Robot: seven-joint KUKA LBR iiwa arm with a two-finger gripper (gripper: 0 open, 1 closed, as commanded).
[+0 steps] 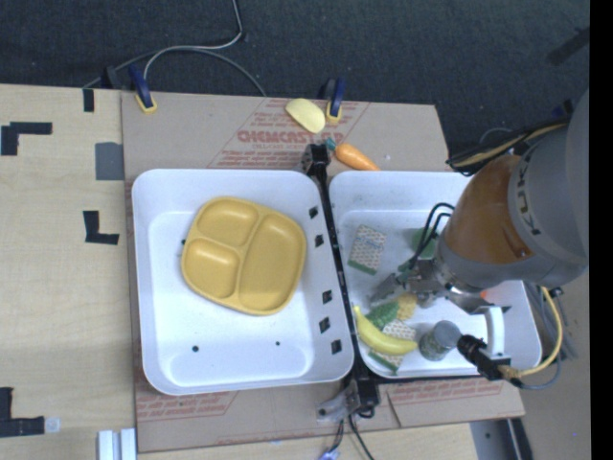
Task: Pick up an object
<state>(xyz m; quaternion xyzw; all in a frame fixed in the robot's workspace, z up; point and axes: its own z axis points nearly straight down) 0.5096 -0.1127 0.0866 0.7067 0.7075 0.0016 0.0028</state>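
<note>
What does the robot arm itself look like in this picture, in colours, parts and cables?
The arm is a thick rounded grey tube with a broad orange band above the wrist. Below the band comes a grey metal wrist part ending in the dark gripper. A thin black cable loops beside the orange band, and a yellowish cable curves near the bin's right edge.

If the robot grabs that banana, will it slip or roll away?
The banana probably won't roll far: it's curved and rests against the right bin's front wall. Its skin looks smooth, so it might slip. Small items crowd it, so they may shift too.
</note>
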